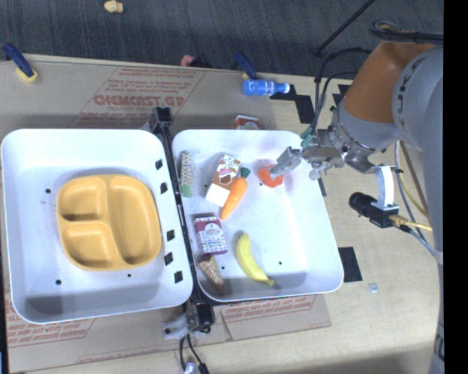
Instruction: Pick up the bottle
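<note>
Pincer (pixel 279 164) is what I'm watching from the overhead camera, hanging low over the right bin (pixel 316 232) near its upper right corner. I cannot tell whether it is open or closed; the tip is a grey blur against the white floor.

Just under and beside the tip there's a small red-orange piece (pixel 271 178), touching or nearly so, I can't say which. Further out to the left of the pincer sits a carrot (pixel 234 199), tilted, with a small white carton (pixel 225 174) against its top end. Below those, a dark red packet (pixel 210 234) and a banana (pixel 253 259) lie toward the near wall. Well off to the left, the other bin (pixel 31 287) holds a yellow divided tray (pixel 109 220).

Now the bottle (pixel 261 88): blue, lying on its side on the cardboard outside the bins, up past the far rim, above and a little left of the pincer.

My worry is that the pincer is down in the bin while the target lies beyond the rim. Closing here would likely catch the red-orange piece. Reaching across without lifting risks clipping the bin wall, and a bottle on its side may roll if nudged.
</note>
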`<state>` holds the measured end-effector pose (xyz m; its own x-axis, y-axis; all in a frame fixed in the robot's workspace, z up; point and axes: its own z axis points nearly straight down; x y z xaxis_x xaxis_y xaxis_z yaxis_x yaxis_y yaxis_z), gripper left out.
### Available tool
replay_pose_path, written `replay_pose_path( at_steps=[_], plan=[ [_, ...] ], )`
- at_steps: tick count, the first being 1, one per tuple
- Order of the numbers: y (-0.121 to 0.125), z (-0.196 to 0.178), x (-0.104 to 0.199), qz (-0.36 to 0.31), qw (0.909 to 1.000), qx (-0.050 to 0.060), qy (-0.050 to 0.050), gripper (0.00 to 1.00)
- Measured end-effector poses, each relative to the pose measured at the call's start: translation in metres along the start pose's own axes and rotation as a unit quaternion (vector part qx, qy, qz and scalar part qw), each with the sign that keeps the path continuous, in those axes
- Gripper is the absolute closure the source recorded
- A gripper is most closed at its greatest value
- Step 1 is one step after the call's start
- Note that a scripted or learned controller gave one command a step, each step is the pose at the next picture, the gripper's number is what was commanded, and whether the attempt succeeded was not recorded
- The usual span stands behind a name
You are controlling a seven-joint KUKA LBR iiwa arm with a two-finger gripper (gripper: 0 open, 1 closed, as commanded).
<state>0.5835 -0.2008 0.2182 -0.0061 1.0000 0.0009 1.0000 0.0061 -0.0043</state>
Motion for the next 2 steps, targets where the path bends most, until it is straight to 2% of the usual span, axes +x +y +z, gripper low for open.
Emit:
replay_pose_path(
  at_steps=[1, 2],
  plan=[
    [0.0, -0.01, 0.0, -0.003, 1.0, 0.001, 0.0, 1.0],
    [-0.05, -0.029, -0.01, -0.039, 0.9992, 0.0, 0.0, 1.0]
  ],
)
